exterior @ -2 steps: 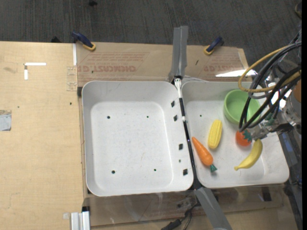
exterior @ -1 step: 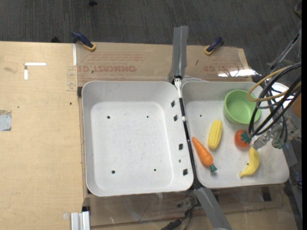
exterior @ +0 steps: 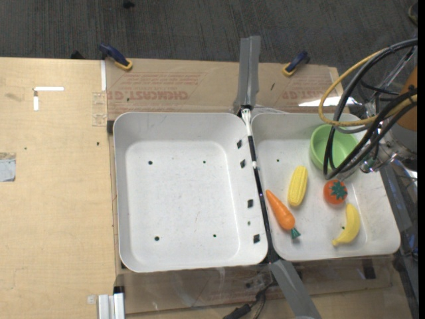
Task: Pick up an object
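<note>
The end effector [exterior: 382, 158] hangs at the right edge of the right bin [exterior: 279, 248], behind looping cables [exterior: 352, 121]; whether it is apart or together cannot be told. Just to its left sits the green bowl [exterior: 332, 148]. Below-left, near it, lies the tomato [exterior: 335, 191], then the banana [exterior: 348, 226]. Farther left are the corn [exterior: 298, 185] and carrot [exterior: 280, 211].

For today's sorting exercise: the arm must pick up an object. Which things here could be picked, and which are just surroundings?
Could be picked: corn cob, carrot, tomato, banana, green bowl.

Surroundings: left bin, right bin, clamps, cables.
</note>
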Robot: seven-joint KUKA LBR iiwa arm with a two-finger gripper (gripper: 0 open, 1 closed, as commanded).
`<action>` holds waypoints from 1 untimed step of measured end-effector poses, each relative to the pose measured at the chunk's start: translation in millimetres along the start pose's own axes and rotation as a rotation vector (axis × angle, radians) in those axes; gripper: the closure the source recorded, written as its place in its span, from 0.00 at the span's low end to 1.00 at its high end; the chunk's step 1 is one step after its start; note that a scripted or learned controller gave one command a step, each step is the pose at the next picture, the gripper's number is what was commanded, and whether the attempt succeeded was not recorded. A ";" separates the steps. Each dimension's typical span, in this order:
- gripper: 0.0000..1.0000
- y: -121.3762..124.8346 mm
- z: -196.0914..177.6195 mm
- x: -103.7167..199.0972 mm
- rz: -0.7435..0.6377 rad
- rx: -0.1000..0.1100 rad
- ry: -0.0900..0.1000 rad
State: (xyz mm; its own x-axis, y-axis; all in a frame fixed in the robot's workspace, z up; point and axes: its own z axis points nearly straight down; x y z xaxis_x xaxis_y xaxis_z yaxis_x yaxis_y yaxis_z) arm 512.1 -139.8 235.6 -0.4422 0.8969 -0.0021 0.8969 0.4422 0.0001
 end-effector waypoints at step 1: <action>1.00 -32.0 -46.2 12.8 0.157 0.002 0.000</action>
State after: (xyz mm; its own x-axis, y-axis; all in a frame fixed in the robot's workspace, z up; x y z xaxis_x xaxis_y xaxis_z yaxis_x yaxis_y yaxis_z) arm 477.7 -142.4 281.8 -0.2966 0.9550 -0.0019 0.9550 0.2966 -0.0011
